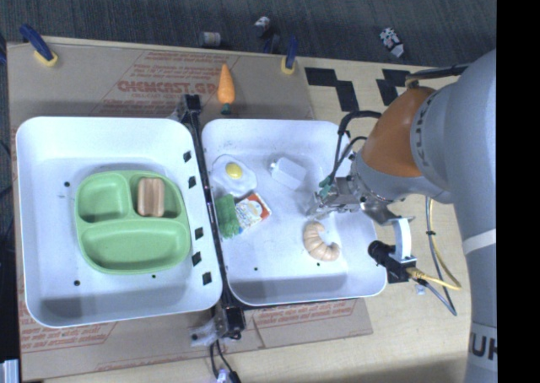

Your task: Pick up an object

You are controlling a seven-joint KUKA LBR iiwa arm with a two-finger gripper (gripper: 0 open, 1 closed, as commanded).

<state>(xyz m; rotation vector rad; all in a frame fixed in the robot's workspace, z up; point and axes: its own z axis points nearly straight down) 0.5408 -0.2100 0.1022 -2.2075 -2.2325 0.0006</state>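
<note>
In the camera view I see my arm (439,145) coming in from the right side of the picture. It is big and grey, with an orange band (396,141) above the wrist. It bends down over the right bin (253,132) and ends at the gripper (331,198), which sits low near the middle right of that bin. I cannot tell if the jaws are apart or together, because the wrist and black cables hide them from me.

Just below the gripper lies a croissant (321,240). It is tan and curved like a moon. Its long side runs from the upper left to the lower right, and its tips curl toward the right. It rests on the bin floor, close to the gripper, but I cannot see it between the jaws.

More things lie in the same bin. A toy fried egg (234,173) sits toward the upper left of the bin. A clear little box (288,172) is just to its right. A small snack packet (251,210) and a green thing (225,215) lie by the left wall.

In the left bin (51,145) I see a green tray with three parts (126,246). A small brown bread roll (151,196) stands in its upper right part.

A toy carrot (225,83) lies on the bench above the bins, pointing up.
</note>
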